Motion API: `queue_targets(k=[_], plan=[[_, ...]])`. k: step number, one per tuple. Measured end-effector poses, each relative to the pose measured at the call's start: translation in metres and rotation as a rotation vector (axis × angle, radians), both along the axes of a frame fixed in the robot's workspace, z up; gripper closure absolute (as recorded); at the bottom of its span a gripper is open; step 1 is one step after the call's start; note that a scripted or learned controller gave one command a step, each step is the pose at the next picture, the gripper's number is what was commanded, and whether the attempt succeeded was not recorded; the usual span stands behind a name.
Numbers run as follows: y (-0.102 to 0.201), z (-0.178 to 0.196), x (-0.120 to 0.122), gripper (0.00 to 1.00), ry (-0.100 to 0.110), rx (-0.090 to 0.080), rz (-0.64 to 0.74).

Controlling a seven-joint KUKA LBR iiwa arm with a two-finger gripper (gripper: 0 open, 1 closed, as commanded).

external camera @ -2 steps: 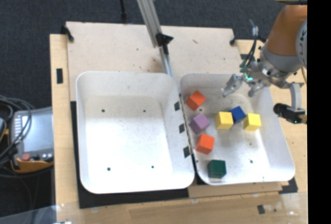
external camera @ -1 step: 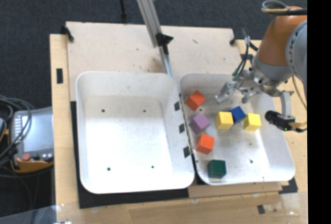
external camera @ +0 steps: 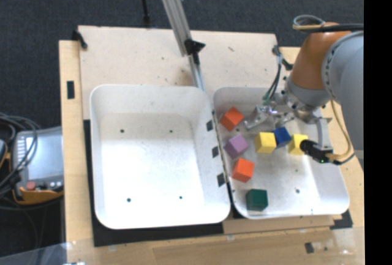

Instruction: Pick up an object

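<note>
We read no labels. Right bin (external camera: 331,196) holds blocks: two orange (external camera: 231,118) (external camera: 243,169), purple (external camera: 236,145), two yellow (external camera: 266,142) (external camera: 297,144), blue (external camera: 282,135), green (external camera: 256,199). Hand (external camera: 264,115) far of yellow; opening: we cannot tell.

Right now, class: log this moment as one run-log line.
tool above right bin | nearest: orange cube, yellow cube | nothing seen held

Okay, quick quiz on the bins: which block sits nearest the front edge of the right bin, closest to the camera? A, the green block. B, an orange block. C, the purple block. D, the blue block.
A: the green block lies lowest in the right bin, near its front rim, below the orange block and the purple block.
</note>
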State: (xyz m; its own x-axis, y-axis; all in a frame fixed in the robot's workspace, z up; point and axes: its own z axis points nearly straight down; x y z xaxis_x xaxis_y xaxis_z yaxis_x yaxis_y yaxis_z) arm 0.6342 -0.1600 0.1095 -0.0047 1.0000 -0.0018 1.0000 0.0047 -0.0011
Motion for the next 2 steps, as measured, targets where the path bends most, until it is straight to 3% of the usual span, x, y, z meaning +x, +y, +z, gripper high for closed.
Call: queue_targets(k=[1,2], plan=[[-0.001,-0.012,0.0,0.0,-0.001,-0.001,-0.002],[-0.002,0.0,0.002,1.0,-0.005,-0.002,-0.001]])
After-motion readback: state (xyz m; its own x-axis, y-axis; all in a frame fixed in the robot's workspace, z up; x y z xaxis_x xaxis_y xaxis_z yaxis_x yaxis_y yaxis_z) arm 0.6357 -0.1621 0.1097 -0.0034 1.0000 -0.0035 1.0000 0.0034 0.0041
